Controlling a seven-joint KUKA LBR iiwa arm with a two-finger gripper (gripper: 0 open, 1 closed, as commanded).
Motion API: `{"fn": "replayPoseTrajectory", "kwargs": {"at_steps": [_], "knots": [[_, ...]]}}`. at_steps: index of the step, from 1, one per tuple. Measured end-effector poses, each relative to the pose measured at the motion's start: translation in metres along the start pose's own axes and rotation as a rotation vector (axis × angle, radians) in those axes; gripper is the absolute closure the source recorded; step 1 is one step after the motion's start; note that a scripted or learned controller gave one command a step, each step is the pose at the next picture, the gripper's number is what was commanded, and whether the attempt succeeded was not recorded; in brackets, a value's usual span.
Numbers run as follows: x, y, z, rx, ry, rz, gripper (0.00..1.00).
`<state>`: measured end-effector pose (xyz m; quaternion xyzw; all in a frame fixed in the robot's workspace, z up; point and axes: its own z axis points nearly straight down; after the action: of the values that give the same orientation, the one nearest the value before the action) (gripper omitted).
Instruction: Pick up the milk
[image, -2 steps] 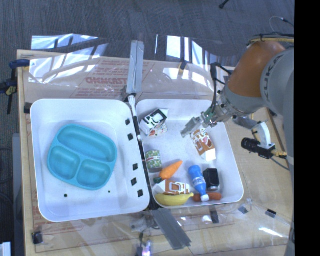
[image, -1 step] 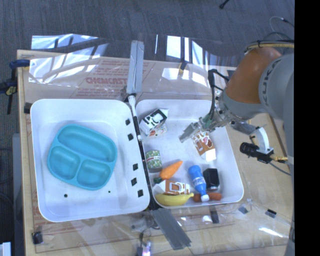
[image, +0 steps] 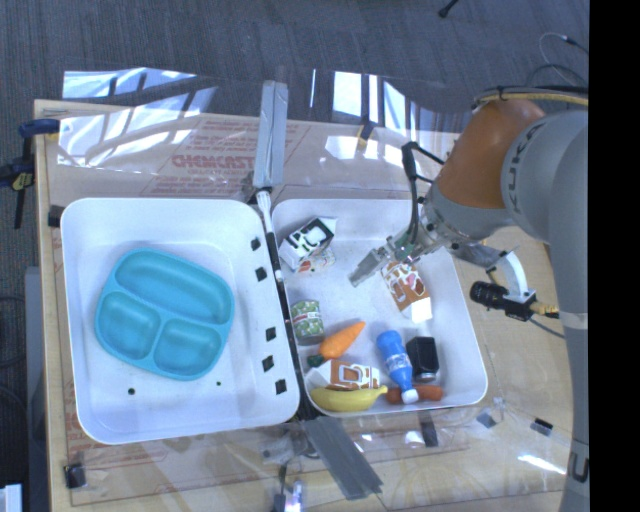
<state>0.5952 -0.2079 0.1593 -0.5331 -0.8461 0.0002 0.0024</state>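
The milk (image: 309, 245), a small white carton with black patches, lies tilted in the right bin (image: 462, 300) near its back left corner, beside the divider. My gripper (image: 390, 262) hangs over the middle of that bin, about a carton's length to the right of the milk and apart from it. Right under the gripper lies a red-brown and white carton (image: 408, 288), with its top end against the gripper. The grey arm with its orange band (image: 480, 165) comes in from the right.
Toward the front of the right bin lie a green can (image: 307, 322), a carrot (image: 343, 338), a blue bottle (image: 395, 360), a black block (image: 423, 357), a brown box (image: 352, 376) and a banana (image: 345, 398). The left bin (image: 80, 240) holds a blue divided plate (image: 165, 313).
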Motion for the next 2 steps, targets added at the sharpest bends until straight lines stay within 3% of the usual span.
{"fn": "replayPoseTrajectory", "kwargs": {"at_steps": [1,2], "knots": [[0.016,-0.037,-0.052,-0.001,-0.002,0.021,0.00],[0.006,-0.018,-0.100,-0.003,-0.005,-0.048,0.00]]}}
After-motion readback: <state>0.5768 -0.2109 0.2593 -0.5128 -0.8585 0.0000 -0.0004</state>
